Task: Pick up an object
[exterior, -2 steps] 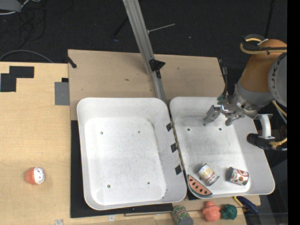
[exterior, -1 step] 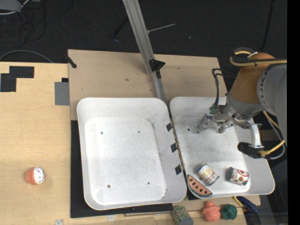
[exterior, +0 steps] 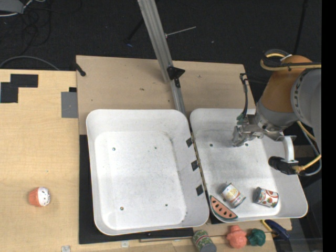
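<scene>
My gripper (exterior: pixel 240 139) hangs over the upper middle of the right bin (exterior: pixel 294 210), low near its floor, with nothing visible under it. At the bin's front lie a small can (exterior: pixel 232 194), a second red and white can (exterior: pixel 266 197) on its side, and a watermelon slice (exterior: pixel 223 208) against the front left rim. All three are well in front of the gripper, apart from it.
The left bin (exterior: pixel 94 121) stands beside the right one, across a clipped divider (exterior: pixel 193 159). A slanted metal rail (exterior: pixel 160 46) rises behind the bins. A can (exterior: pixel 202 240), a pink toy (exterior: pixel 236 237) and a green toy (exterior: pixel 256 237) sit in front of the right bin. A red ball (exterior: pixel 39 197) lies far left.
</scene>
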